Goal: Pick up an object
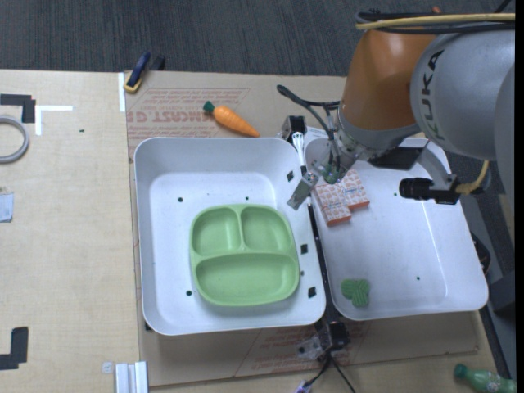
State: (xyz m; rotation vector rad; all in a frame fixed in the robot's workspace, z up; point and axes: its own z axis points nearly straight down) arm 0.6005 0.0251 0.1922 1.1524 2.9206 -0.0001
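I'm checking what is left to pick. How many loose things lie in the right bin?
2. A red-and-white box lies near the bin's far left corner, under the end effector. A small green thing lies near the front edge. The arm may hide others.

At the top there is a dark grey floor that looks like carpet. Below it sits a light brown bench. A flat sheet of brown cardboard with red letters lies on the bench. Black tape marks and a white tape mark are stuck on the left part of the bench. The light is soft and even.
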